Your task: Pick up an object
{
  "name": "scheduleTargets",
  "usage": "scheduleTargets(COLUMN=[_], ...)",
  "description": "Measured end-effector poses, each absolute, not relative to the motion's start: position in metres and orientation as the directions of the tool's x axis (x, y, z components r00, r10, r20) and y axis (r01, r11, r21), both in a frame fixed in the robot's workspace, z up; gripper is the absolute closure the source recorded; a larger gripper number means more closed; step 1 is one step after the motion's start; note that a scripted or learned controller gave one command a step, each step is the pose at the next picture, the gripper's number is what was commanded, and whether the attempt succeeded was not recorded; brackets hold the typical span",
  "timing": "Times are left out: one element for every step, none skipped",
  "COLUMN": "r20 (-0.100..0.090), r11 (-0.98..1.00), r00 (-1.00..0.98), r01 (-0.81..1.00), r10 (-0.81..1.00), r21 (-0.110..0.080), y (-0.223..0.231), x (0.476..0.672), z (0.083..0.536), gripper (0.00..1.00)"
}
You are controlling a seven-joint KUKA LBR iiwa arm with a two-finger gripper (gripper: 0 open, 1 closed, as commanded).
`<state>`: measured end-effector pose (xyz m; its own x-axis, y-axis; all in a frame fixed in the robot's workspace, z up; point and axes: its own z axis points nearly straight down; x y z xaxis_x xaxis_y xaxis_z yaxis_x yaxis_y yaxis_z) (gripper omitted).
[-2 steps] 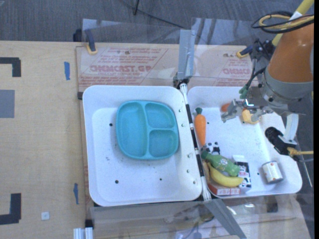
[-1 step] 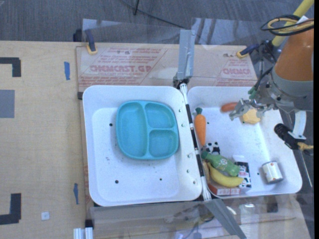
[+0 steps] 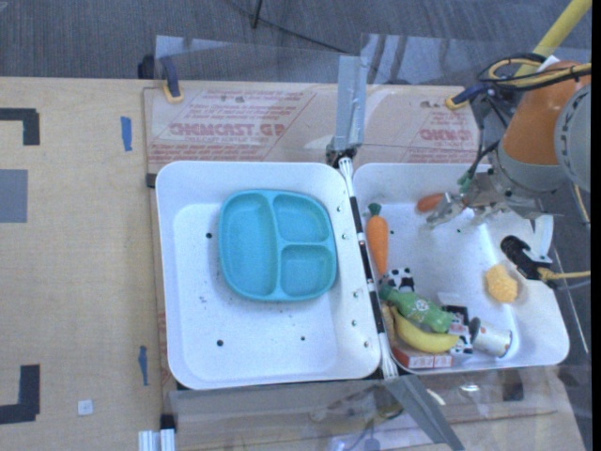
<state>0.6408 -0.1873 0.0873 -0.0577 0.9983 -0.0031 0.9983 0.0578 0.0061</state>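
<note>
Nothing is lifted yet: the carrot (image 3: 377,238), banana (image 3: 422,335) and yellow sponge (image 3: 501,285) all lie in the right bin (image 3: 554,341). The gripper (image 3: 467,207) hovers at that bin's far side, fingers spread and gripping nothing, so the whole pick remains.

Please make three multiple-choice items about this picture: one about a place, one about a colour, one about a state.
1. Where does the divided plate lie?
A. left bin
B. right bin
C. on the cardboard

2. What colour is the plate?
A. red
B. turquoise
C. yellow

3. How does the carrot lie?
A. standing upright
B. flat beside the wall between the bins
C. on the plate

Answers: 1 A, the plate rests in the left bin. 2 B, its surface is turquoise. 3 B, the carrot lies along the right bin's left wall.
</note>
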Motion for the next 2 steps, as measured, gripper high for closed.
scheduleTargets(r20=[-0.008, -0.008], r11=[0.058, 0.058], r00=[-0.058, -0.058], r01=[0.998, 0.998], r10=[0.998, 0.998], r21=[0.013, 0.013], y=[-0.1884, -0.1884], x=[0.6430, 0.6429], z=[0.1005, 0.1004], gripper=[1.00, 0.00])
